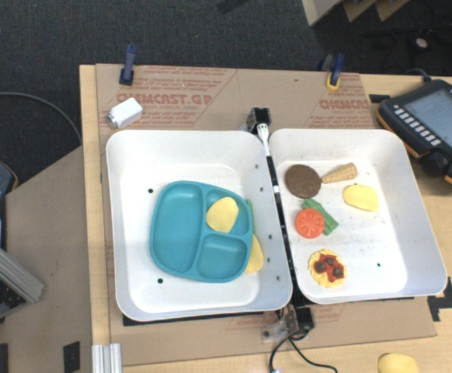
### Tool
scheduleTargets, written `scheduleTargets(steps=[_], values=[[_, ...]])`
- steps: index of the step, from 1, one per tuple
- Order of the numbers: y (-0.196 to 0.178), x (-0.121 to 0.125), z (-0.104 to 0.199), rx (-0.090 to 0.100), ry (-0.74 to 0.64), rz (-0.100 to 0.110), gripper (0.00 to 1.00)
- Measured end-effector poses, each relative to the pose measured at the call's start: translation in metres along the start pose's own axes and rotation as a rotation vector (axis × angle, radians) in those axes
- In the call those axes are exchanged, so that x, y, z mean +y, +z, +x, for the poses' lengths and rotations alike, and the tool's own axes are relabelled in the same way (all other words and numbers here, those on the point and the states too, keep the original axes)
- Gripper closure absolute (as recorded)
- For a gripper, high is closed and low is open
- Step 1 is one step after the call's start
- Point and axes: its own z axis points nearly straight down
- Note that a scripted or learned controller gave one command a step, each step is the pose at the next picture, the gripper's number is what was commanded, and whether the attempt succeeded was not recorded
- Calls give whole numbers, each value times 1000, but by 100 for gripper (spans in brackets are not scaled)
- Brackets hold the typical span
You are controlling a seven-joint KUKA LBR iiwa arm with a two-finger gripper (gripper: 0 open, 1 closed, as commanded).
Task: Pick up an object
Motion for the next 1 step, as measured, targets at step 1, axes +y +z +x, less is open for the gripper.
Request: scheduleTargets(steps=[1], values=[[-61,29,121,1,-22,-16,100]])
